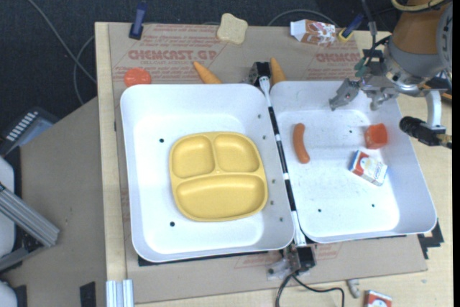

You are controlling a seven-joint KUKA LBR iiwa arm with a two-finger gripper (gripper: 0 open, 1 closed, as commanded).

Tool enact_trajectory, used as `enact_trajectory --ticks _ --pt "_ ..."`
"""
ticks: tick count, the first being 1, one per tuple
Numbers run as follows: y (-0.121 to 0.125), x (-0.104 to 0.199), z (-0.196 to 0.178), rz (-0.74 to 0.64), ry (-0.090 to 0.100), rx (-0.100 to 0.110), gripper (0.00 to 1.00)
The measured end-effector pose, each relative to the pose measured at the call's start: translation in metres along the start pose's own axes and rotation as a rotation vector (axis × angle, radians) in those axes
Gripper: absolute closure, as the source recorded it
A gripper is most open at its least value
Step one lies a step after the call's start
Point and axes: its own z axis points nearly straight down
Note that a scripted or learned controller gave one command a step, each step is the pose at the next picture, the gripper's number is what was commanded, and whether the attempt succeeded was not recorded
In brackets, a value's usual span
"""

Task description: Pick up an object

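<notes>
The right bin (402, 216) holds an orange-red sausage (300, 142) near its left wall, a red block (376, 134) toward the right, and a small white and red carton (368, 167) just below the block. My gripper (357, 100) hangs over the bin's far right part, above and left of the red block. It is open, its two fingers spread wide apart with nothing between them. A yellow divided plate (217, 175) lies in the left bin (144, 133).
Behind the bins on the bench lie a bread slice (232, 27), a carrot (207, 73), an orange-red piece (136, 75), a blue clip (137, 20) and a small milk carton (313, 31). A black divider (277, 140) runs between the bins.
</notes>
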Motion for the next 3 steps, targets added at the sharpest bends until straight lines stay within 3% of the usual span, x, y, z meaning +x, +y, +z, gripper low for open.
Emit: enact_trajectory --ticks 1,3 --pt "0.010 -0.055 0.027 0.000 -0.002 -0.006 0.00" --pt "-0.075 -0.052 0.072 -0.005 0.009 -0.004 0.00"
